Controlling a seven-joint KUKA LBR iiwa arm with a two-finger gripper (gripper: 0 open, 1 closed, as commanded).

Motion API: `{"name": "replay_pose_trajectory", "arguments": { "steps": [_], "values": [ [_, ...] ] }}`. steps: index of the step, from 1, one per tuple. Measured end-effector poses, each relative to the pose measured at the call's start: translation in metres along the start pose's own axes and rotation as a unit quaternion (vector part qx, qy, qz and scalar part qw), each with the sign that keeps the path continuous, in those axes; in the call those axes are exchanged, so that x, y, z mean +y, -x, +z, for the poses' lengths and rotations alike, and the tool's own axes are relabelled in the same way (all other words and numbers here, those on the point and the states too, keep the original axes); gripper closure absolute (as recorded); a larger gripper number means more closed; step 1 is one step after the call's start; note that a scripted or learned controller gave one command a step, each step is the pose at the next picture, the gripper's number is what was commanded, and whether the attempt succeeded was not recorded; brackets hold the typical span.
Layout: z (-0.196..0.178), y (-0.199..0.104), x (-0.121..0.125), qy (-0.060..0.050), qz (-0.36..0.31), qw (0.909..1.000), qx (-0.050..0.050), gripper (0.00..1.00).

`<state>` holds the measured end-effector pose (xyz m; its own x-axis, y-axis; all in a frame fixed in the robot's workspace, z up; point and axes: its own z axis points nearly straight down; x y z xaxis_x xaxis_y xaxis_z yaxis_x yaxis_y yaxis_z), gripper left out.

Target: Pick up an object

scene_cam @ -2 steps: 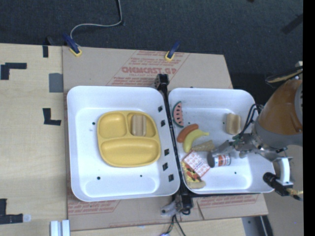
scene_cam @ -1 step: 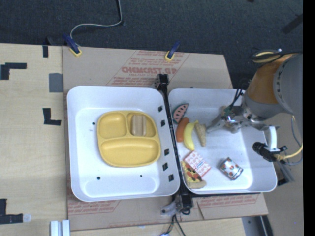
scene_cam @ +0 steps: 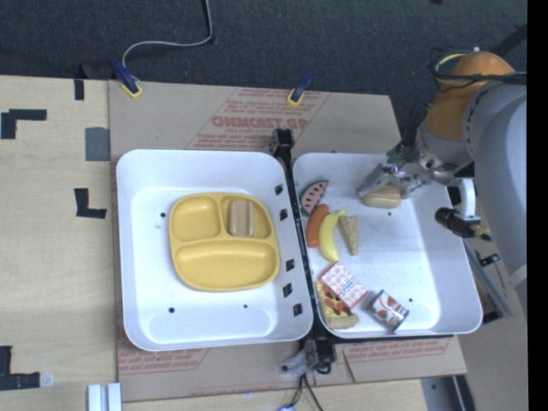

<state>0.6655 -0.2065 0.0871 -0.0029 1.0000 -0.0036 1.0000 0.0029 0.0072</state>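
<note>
My gripper hangs over the far end of the right bin, right above a tan bread roll, and I cannot tell how my jaws stand or whether they touch it. Nearer the divider lie a watermelon slice, a banana and a carrot. The left bin holds a yellow divided plate.

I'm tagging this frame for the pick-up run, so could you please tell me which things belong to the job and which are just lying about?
Part of the job:
- tool, low in the right bin
- tan bread-like piece right beneath it
- other pickable items: banana, watermelon slice, small can

Just lying about:
- yellow divided plate in the left bin
- blue-and-yellow clamps
- white cable
</note>
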Motion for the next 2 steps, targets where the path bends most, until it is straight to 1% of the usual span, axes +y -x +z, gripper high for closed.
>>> {"name": "replay_pose_trajectory", "arguments": {
  "steps": [1, 2],
  "values": [
    [-0.010, 0.000, 0.000, -0.001, -0.001, 1.0000, -0.001, 1.00],
    [-0.087, -0.067, -0.023, -0.003, 0.000, 1.0000, 0.002, 1.00]
  ]
}}
